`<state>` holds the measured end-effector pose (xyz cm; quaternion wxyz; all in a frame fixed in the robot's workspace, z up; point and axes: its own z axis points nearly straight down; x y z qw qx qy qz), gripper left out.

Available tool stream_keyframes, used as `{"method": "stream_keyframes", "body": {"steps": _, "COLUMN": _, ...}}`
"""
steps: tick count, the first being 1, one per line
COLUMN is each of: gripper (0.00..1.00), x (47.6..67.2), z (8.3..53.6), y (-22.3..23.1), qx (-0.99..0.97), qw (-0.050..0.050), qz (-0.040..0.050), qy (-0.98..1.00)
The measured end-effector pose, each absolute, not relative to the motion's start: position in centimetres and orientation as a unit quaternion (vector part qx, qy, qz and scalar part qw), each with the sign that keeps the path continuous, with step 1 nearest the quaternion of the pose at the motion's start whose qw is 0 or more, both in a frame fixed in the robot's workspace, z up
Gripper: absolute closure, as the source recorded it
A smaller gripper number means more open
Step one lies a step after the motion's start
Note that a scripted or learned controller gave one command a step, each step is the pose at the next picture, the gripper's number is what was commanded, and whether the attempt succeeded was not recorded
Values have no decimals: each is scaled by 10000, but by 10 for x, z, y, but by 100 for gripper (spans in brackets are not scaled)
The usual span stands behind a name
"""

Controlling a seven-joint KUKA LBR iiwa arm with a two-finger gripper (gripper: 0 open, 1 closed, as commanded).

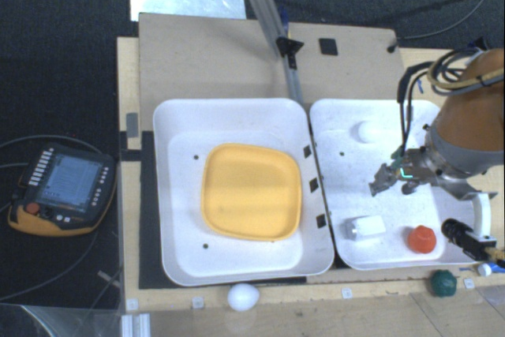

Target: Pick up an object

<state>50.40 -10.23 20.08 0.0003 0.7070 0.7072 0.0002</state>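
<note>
camera view: claw (387, 179) hangs over the right bin (335, 249); whether it is spread cannot be told. near it lie a white block (364, 228), long axis left-right, and a red cup-like thing (422, 239). a faint white ball (366, 131) sits far. yellow plate (252, 191) fills the left bin (177, 193).

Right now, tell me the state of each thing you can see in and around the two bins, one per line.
yellow plate: flat, upright, in the left bin
white block: lying in the right bin
red object: resting in the right bin
white ball: resting in the right bin
white egg: outside the bins
green ball: outside the bins
pincer: above the right bin
</note>
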Motion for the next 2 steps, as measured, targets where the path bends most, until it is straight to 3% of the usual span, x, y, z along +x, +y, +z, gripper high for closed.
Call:
{"method": "stream_keyframes", "body": {"steps": 1, "gripper": 0, "x": 504, "z": 201, "y": -102, "qx": 7070, "qw": 3, "qz": 2, "qy": 7072}}
{"method": "stream_keyframes", "body": {"steps": 2, "gripper": 0, "x": 502, "z": 159, "y": -105, "qx": 7072, "qw": -9, "qz": -8, "qy": 7070}}
